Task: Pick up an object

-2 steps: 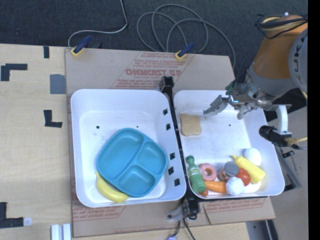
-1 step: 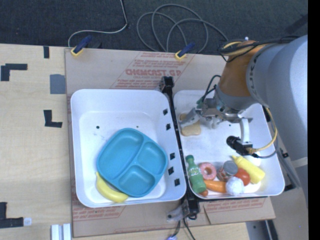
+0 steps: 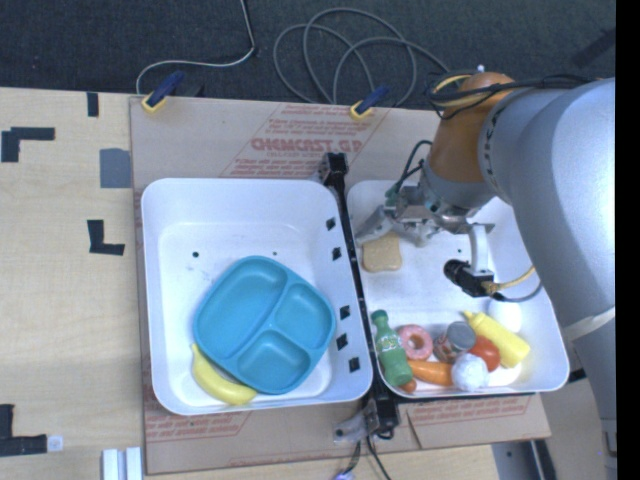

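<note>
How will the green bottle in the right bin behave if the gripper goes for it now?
The green bottle lies on its side, so its round body will probably roll when nudged. It looks like smooth, light toy plastic, likely slippery. The carrot touching its base may shift too.

- The left white bin (image 3: 160, 268) was largely taken up by a blue divided plastic plate (image 3: 264, 323), a yellow banana (image 3: 218, 382) wedged under its near-left edge; open floor lay along the far side.
- In the right white bin (image 3: 540, 328), toys crowded the near wall: green bottle (image 3: 391, 349), pink doughnut (image 3: 415, 343), orange carrot (image 3: 432, 372), white ball (image 3: 468, 371), yellow bottle (image 3: 499, 336).
- The grey arm (image 3: 560, 178) overhung that bin's far right; a tan bread slice (image 3: 381, 256) lay beside the divider.
- Mid-floor stood open.
</note>
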Robot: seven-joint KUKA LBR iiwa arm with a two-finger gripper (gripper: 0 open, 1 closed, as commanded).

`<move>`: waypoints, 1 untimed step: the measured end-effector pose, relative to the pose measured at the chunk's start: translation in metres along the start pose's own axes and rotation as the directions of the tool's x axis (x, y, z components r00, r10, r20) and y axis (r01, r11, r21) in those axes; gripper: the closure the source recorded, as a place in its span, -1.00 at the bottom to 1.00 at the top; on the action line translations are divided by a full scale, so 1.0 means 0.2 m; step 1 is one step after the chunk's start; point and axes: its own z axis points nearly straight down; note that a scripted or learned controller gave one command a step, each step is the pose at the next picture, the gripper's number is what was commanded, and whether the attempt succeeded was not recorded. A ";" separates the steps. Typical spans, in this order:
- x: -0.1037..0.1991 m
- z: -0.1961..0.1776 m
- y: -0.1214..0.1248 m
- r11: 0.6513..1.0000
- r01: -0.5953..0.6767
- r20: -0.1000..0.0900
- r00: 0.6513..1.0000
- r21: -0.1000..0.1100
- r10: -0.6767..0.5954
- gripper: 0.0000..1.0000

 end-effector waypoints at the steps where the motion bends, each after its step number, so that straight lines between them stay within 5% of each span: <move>1: 0.00 0.00 0.05 1.000 0.002 -0.002 1.000 -0.001 -0.002 -1.00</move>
